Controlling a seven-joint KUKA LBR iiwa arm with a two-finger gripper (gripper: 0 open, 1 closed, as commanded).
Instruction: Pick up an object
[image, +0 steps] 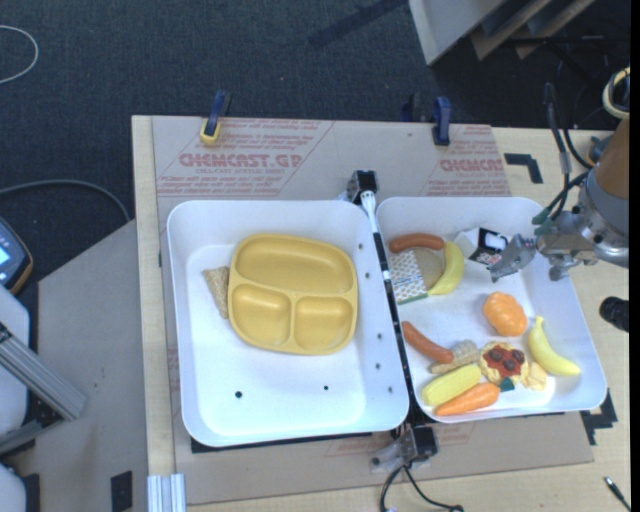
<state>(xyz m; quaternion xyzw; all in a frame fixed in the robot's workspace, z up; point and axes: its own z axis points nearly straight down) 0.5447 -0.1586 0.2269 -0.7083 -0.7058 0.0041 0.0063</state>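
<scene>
**Pick not yet made**

Cardboard-topped bench (300, 150): left bin (190, 300) carries a yellow divided tray (293, 293). Right bin (575, 300) carries toy food, an orange (505, 313) included, all lying loose. Gripper (512, 256) hovers over the upper part of that bin; its state cannot be told.
</scene>
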